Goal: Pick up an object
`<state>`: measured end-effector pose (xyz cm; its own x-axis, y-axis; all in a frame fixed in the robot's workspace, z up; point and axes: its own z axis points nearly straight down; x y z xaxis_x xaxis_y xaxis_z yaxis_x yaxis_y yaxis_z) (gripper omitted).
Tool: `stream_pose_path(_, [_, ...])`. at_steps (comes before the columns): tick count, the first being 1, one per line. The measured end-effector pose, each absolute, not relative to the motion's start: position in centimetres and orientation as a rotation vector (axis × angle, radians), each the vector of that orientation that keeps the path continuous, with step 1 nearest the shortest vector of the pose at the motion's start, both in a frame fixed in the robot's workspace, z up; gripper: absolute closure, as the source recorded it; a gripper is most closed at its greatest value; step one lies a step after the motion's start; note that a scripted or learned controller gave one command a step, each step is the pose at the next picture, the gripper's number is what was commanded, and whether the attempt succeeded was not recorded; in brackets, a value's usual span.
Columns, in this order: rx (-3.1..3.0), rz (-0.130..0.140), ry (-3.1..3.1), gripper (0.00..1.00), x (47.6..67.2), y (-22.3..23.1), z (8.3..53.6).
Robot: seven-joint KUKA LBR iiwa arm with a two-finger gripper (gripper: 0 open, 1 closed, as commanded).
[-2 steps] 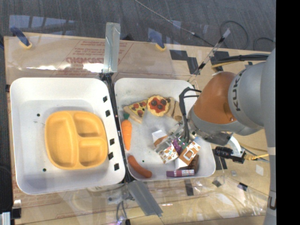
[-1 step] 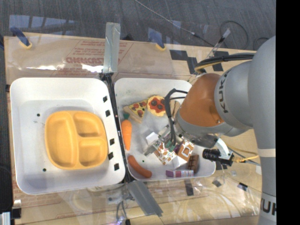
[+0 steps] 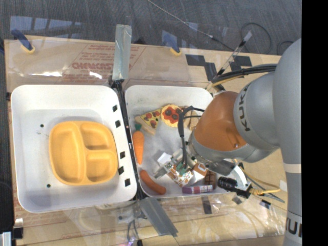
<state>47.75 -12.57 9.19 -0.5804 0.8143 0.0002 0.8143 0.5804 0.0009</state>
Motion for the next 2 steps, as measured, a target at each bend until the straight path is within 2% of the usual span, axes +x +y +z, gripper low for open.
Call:
stream_pose_path(1, [1.687,0.001,2.647,0.00,60.3,-12.5,15.0])
stream_pose_path(2, [1.697,0.002,2.641,0.00,65.8,-10.7,9.4])
